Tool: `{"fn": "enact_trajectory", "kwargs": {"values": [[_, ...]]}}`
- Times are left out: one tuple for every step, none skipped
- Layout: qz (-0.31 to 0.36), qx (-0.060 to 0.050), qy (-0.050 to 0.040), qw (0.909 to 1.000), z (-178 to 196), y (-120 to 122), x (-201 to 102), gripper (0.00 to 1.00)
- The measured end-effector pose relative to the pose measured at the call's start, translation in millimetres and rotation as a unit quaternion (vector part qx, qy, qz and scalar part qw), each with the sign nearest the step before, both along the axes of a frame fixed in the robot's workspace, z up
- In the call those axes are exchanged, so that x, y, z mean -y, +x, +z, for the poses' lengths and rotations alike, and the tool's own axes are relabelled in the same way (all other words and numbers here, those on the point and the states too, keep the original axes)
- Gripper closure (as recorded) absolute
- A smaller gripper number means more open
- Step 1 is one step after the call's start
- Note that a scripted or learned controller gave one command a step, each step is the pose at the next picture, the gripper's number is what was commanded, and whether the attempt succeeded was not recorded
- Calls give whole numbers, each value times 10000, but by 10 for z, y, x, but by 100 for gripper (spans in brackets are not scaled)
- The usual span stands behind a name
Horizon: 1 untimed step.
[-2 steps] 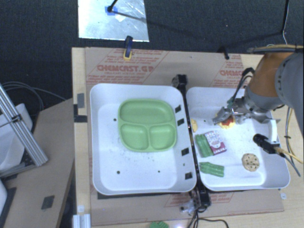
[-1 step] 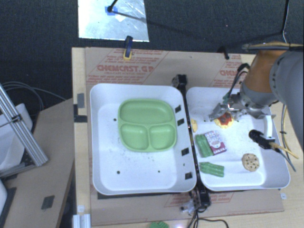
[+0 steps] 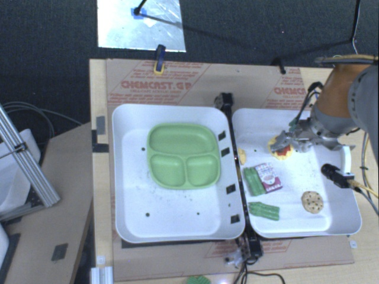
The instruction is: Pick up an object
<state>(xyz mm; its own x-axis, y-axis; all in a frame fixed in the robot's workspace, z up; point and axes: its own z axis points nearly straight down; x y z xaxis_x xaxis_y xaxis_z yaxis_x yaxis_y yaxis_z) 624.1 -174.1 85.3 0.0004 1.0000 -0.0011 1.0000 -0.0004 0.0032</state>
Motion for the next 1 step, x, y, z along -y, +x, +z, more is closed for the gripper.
{"fn": "enact_trajectory", "kwargs": {"values": [[37, -22, 18, 10000, -11, -266, -634, 0]]}}
